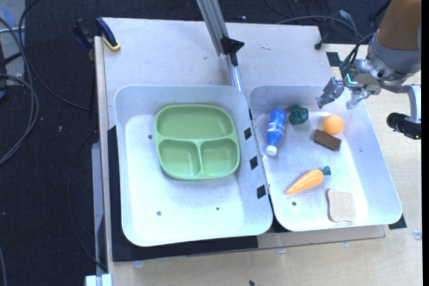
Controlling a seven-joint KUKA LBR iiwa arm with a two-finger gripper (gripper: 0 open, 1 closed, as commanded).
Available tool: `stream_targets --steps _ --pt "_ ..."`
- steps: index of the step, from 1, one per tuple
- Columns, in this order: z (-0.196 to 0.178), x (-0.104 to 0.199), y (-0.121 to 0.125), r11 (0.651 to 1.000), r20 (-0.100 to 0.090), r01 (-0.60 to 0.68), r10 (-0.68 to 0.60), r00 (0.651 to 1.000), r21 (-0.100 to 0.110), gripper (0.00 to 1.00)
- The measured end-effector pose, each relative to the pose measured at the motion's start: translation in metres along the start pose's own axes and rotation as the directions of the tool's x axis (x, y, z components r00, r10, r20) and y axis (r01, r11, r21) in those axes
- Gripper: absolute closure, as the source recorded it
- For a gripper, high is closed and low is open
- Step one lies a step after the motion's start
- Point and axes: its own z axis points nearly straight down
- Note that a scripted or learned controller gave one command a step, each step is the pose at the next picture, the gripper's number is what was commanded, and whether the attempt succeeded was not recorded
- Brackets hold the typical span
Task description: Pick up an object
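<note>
Spread apart and holding nothing, the gripper (342, 96) is hanging over the upper right rim of the right bin (382, 164), its two grey fingers (327, 94) pointing down and to the left from the arm (401, 27), which is reaching in with its orange band showing above the wrist. Taking that right bin as the landmark, six small objects are lying on its floor. An orange ball (332, 124) is sitting in the upper part of the bin, near the fingertips but apart from them, and a brown block (327, 140) is resting just below the ball, touching or almost touching it. A dark green lumpy toy (298, 115) is lying left of the ball, just beside the cap end of a blue and white bottle (275, 131) that is lying on its side near the bin's left wall. A toy carrot (307, 181) with a green top is lying tilted across the lower middle of the bin, and a tan slice of toy bread (341, 205) is sitting in the lower right corner. Immediately left of the right bin, the left bin (134, 211) is carrying a light green divided plate (198, 142) with three compartments. A metal pole (208, 0) is slanting down toward the seam where the two bins are meeting.
</note>
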Motion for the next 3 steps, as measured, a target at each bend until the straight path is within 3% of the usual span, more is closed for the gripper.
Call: stream_targets --steps 1,2,3 --pt "-0.003 0.000 0.001 1.000 0.001 0.001 -0.001 1.000 -0.006 0.00" --pt "0.040 -0.004 0.004 1.000 0.001 0.000 0.000 1.000 -0.003 0.00" --pt "0.093 -0.007 0.015 1.000 0.002 0.002 -0.002 1.000 -0.015 0.00"
